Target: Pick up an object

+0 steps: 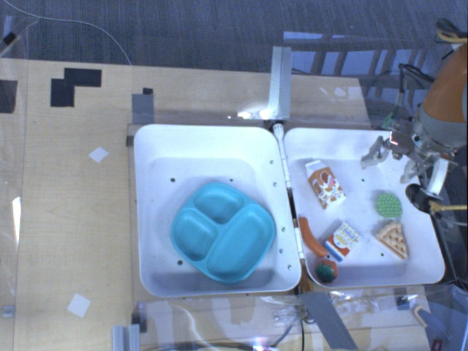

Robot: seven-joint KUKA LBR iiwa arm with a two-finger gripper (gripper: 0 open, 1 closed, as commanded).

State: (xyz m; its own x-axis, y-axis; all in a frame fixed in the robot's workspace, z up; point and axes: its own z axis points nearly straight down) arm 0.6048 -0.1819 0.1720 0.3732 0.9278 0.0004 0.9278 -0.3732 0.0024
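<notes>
Reaching for a pick: arm sits at the far right edge of the right bin, nothing taken yet by the look of it.

Left to right. Counter (66,218) light wood, black tape marks at top left. Left bin (153,159) has one blue divided plate (223,230), three compartments, lying flat and slightly turned. Right bin (344,148) has the candidates: one orange sausage-like piece (311,238) along the left wall, one small round red-green item (326,270) near the front left corner, one carton (326,185) with a printed face, one smaller box (343,240) just beside the sausage, one green ball (389,205), one waffle-textured wedge (393,239) near the ball.

Hand (398,156) hovers over the bin's upper right part, fingers spread and nothing between them.

Doing it well, as a judgement: the green ball and the wedge are nearest, and both stand apart from neighbours. The ball may roll, so the hand should come straight down, centred. The sausage hugs the wall and the small box touches or nearly touches it, poor clearance there. The carton lies in open space, also a fair choice.

Counts: two bins, one plate, six small items, one arm.
</notes>
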